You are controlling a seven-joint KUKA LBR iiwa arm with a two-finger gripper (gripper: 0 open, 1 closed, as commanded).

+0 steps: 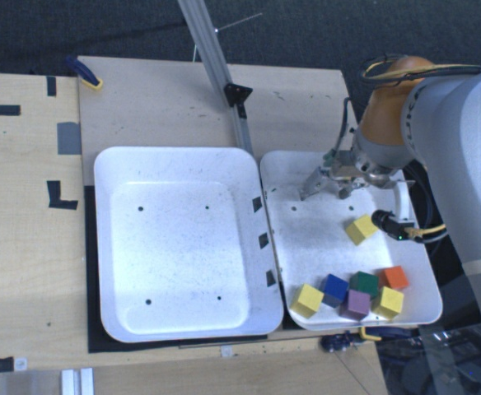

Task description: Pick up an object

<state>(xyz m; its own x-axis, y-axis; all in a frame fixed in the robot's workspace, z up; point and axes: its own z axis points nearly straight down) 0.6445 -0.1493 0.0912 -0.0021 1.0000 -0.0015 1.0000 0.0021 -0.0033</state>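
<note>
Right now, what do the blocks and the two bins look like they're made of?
The blocks look like painted wood or solid plastic: flat, matte colours, crisp edges, no grain visible, so either could be right. The lone yellow block looks the same. The left bin and the right bin look like moulded white plastic: rounded rims, a slight sheen, dark scuffs and specks.
</note>
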